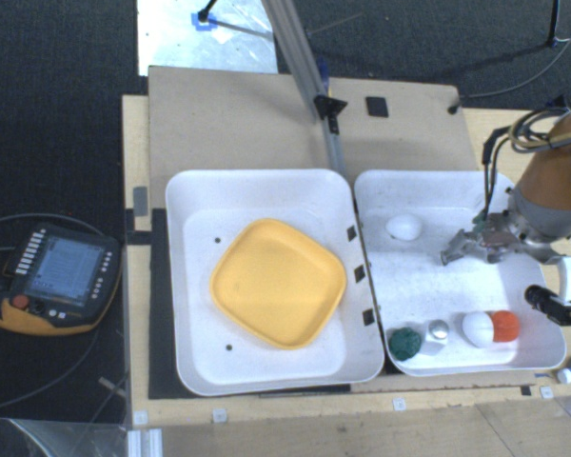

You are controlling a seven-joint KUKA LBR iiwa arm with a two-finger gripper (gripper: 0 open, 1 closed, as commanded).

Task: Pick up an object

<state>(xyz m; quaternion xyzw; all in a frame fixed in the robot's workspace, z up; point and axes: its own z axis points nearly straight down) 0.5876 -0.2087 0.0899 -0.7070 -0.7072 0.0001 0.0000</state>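
Two bins: left bin [186, 255] holds a yellow plate [278, 282]; claw [462, 248] state unclear over right bin [428, 184].

Two white bins on the worktop, arm reaching into the right one

The left bin [186, 255] held a yellow plate [278, 282] near its middle. In the right bin [428, 188], a white egg-shaped object [403, 227] lay toward the far edge, while a green ball [405, 342], a small silver object [438, 330], a white ball [477, 328] and an orange ball [505, 326] lined its near edge. The gripper [466, 247] hung over the bin's right side, above bare floor.
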